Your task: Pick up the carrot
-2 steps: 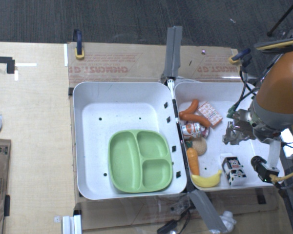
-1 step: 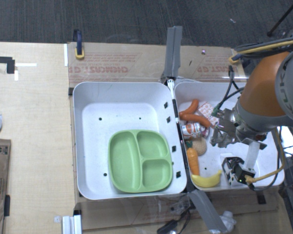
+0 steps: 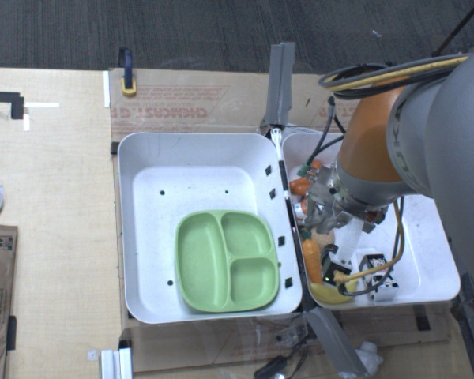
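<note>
Whether the jaws are open or closed cannot be told, since the gripper (image 3: 322, 226) is masked by the wrist above the right bin (image 3: 434, 279). Just below it, along that bin's left wall, the carrot (image 3: 311, 260) is seen lying lengthwise, with a yellow item (image 3: 332, 293) at its lower end. The carrot is judged light, stiff and smooth, so it is best taken across its thicker middle. A green divided plate (image 3: 225, 260) is held in the left bin (image 3: 142, 219).
</note>
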